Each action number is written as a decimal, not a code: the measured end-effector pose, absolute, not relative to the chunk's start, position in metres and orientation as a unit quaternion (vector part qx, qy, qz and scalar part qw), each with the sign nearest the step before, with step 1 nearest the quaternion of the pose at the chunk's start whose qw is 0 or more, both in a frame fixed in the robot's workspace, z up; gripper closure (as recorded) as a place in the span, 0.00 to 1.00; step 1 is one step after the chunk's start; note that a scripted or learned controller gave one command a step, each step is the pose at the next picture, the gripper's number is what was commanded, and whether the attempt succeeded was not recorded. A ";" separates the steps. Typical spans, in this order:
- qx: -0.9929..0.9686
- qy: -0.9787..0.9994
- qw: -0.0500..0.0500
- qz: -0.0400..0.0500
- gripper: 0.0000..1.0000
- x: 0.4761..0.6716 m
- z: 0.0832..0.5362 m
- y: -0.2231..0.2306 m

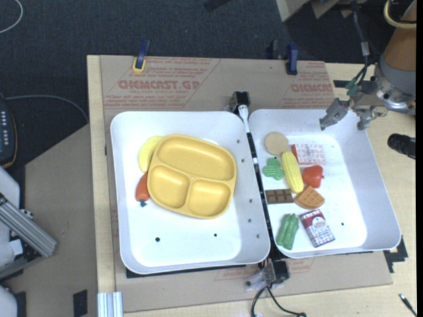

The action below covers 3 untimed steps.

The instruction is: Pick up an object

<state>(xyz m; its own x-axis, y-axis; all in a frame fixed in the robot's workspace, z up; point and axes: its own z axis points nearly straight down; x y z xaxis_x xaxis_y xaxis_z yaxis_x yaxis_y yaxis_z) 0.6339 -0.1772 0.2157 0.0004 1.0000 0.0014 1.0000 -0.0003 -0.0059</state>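
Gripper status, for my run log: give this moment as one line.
gripper: open, nothing held | position: above right bin far edge | toy food: lying in right bin | pick: not yet done

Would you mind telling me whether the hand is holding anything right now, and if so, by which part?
Nothing is held. The hand hovers open above the far right corner of the right bin, with no item between its fingers.

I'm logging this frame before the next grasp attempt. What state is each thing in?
Gripper: above the right bin's far edge, jaws open, holding nothing.
Yellow divided tray: flat in the left bin, compartments up.
Corn cob: lying on its side in the right bin, among other toy foods.
Green pickle: lying flat near the right bin's near edge.
Red packet: lying flat beside the pickle.
Carrot: partly hidden under the tray's left edge.
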 end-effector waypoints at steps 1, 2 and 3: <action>-0.707 -0.707 0.002 0.001 0.00 0.625 0.162 -0.172; -0.707 -0.707 0.003 0.002 0.00 0.629 0.100 -0.175; -0.707 -0.707 0.000 -0.001 0.00 0.631 0.090 -0.174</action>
